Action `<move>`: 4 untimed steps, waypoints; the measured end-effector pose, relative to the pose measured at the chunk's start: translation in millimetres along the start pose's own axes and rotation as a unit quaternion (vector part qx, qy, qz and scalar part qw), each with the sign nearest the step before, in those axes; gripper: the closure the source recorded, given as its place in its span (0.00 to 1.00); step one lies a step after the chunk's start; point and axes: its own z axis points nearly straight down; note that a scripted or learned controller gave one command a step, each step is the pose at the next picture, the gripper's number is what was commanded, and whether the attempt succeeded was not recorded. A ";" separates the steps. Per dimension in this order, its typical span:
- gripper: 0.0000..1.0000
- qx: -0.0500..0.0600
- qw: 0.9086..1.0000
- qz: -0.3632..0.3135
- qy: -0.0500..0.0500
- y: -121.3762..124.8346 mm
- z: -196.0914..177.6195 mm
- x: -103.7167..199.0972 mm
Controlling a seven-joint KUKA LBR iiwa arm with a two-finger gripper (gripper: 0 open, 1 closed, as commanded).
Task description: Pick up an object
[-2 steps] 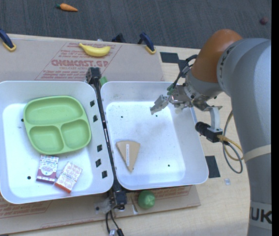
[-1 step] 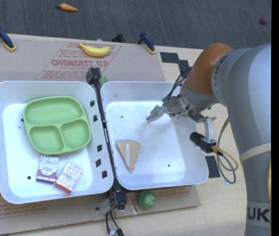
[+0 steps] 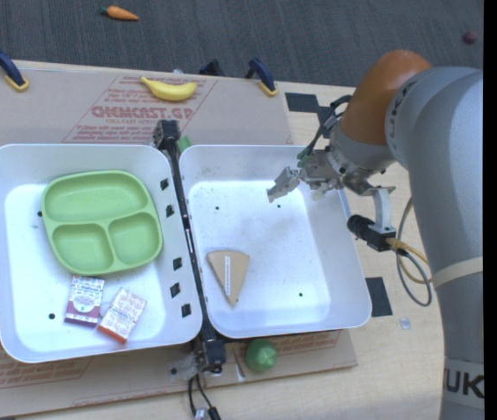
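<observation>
**Arm poised over the right bin, wedge lying below**

The surface (image 3: 318,94) is pale wood, largely covered by a brown cardboard sheet (image 3: 231,112) printed in red and pinned with blue clamps (image 3: 9,68). Beyond it lies dark ribbed carpet (image 3: 231,16), where a small orange carrot (image 3: 122,12) sits. A yellow banana (image 3: 170,87) rests on the cardboard behind the bins, and a green ball (image 3: 262,354) sits at the front edge.

The left bin (image 3: 3,234), smooth white plastic, holds a matte green divided plate (image 3: 100,220) and two small printed packets (image 3: 85,300) (image 3: 123,314) side by side near its front. The right bin (image 3: 336,269) holds a tan wedge (image 3: 229,275) lying flat towards its front left.

The claw (image 3: 282,186) hangs over the right bin's back part, well apart from the wedge, pinching nothing; I cannot tell how it is set.
</observation>
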 end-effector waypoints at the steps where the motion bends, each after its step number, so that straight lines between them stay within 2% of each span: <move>1: 0.00 0.001 1.000 0.000 0.000 28.1 38.4 0.4; 2: 1.00 0.000 1.000 -0.002 0.000 29.0 27.2 0.6; 3: 0.00 0.000 1.000 -0.003 0.000 29.0 27.3 0.8; 4: 0.00 0.001 1.000 -0.001 -0.001 -16.0 29.3 0.4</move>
